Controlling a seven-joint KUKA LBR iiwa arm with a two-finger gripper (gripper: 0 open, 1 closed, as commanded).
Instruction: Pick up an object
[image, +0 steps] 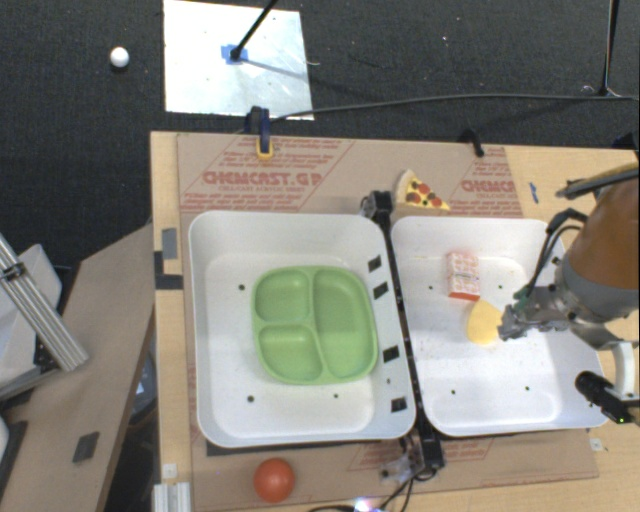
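Nearest to the camera, a small red ball (274, 479) lies on the bench in front of the left bin, outside of it.

At the right side, the gripper (512, 325) is low over the floor of the right bin (500, 405), and its tip is just beside a yellow object (484, 324), maybe touching its right edge. I cannot tell how far the claw is open, and the yellow object is not seen between the fingers, so nothing shows as held. Behind the gripper comes the grey wrist, and the orange band (610, 235) is above it at the right edge.

Just beyond the yellow object, a small red and white packet (462, 274) lies flat on the same bin floor, near it but apart.

In the left bin (225, 400) a green divided tray (314, 325) rests in the middle. A toy pizza slice (421, 192) sits on the cardboard behind the two bins, close to where they meet. Far at the back left, a white ball (120, 57) lies on the dark floor.
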